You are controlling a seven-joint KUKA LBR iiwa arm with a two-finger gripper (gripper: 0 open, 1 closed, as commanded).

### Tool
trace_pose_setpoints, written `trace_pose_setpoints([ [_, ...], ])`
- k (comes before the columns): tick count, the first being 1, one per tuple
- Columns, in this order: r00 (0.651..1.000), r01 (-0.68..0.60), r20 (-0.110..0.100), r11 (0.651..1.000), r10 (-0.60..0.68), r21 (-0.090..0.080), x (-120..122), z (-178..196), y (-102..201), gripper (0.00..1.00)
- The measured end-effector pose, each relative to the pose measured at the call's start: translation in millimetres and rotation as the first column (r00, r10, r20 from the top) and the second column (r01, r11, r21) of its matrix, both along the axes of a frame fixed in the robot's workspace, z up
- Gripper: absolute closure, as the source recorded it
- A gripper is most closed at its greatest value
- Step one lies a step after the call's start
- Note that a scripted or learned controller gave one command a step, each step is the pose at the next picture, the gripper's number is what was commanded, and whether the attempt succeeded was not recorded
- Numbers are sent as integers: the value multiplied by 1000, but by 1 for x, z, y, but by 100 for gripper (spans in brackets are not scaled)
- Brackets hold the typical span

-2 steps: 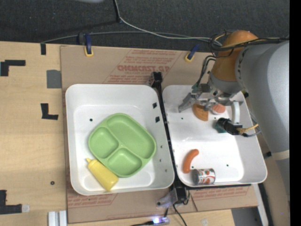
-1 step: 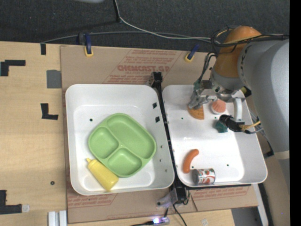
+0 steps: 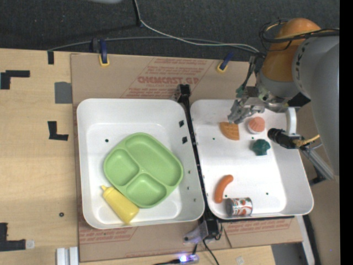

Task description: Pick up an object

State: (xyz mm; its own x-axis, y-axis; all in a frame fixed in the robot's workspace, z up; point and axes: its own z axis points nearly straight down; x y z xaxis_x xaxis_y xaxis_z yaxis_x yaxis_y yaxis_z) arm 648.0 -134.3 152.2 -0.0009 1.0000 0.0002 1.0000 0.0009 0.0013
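Orange wedge (image 3: 230,130) under end effector (image 3: 240,115) | top edge hidden | finger state unclear

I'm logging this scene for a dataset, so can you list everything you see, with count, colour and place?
bins: 2, white, side by side on the bench
divided plate: 1, green, left bin
mustard bottle: 1, yellow, left bin, near corner
orange wedge: 1, orange, right bin, below the claw
round pink piece: 1, pink and white, right bin
broccoli toy: 1, dark green, right bin
sausage: 1, orange-red, right bin
can: 1, red and white, lying down, right bin
clamps: 2, yellow, far cardboard edge
arm: 1, grey and orange
claw: 1, grey, over right bin
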Motion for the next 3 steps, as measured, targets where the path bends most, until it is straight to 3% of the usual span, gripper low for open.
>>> trace_pose_setpoints([
  [1, 1000, -1, 4, 1000, 1, -1, -3, 63, -1, 100],
  [2, 1000, -1, 0, 1000, 1, 0, -3, 77, -1, 100],
  [3, 1000, -4, -4, 1000, 4, 0, -5, 66, 49, 100],
])
